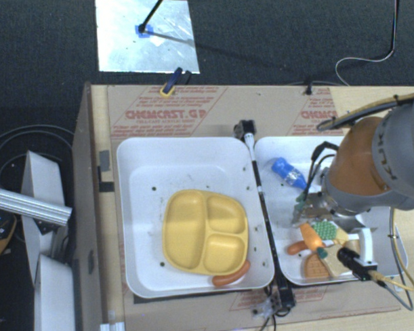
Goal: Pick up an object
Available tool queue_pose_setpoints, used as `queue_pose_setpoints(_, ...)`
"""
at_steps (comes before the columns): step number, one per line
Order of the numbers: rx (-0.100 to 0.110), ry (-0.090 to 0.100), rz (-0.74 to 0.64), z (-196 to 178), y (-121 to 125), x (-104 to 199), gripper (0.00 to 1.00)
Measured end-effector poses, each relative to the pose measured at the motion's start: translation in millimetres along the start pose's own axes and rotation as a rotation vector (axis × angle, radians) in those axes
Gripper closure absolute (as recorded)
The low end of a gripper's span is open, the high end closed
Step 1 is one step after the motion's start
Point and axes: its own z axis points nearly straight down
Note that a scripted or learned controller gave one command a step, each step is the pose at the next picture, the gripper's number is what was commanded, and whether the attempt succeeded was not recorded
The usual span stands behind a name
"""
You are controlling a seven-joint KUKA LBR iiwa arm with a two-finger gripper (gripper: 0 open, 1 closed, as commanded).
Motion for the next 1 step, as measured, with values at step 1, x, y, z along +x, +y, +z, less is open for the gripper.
queue_pose_setpoints(1, 0.0, 0.0, -0.002, -90.1, 31.0, 55.2, 1.0)
